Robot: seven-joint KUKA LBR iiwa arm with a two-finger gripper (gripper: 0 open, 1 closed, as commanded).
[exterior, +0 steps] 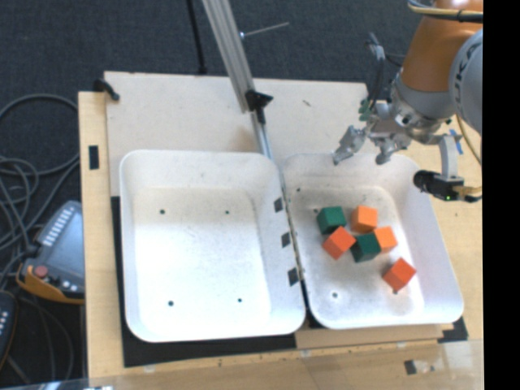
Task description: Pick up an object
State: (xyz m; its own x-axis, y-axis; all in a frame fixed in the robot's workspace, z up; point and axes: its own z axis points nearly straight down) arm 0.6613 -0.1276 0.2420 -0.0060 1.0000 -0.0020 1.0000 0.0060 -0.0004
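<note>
Several small blocks lie in the right bin (422, 299): a green cube (331, 218), an orange cube (366, 217), an orange-red cube (339, 242), a dark green cube (366, 246), a small orange block (385, 237) and a red cube (399, 274) a little apart at the lower right. My gripper (362, 148) hangs above the bin's far rim, well above and behind the blocks. Its two fingers are spread apart and hold nothing.
The left bin (203, 246) lies beside the right one, with small black clips on the shared rim. A slanted metal post (231, 51) rises from between the bins at the back. Cables and a pendant (53, 250) lie left of the bench.
</note>
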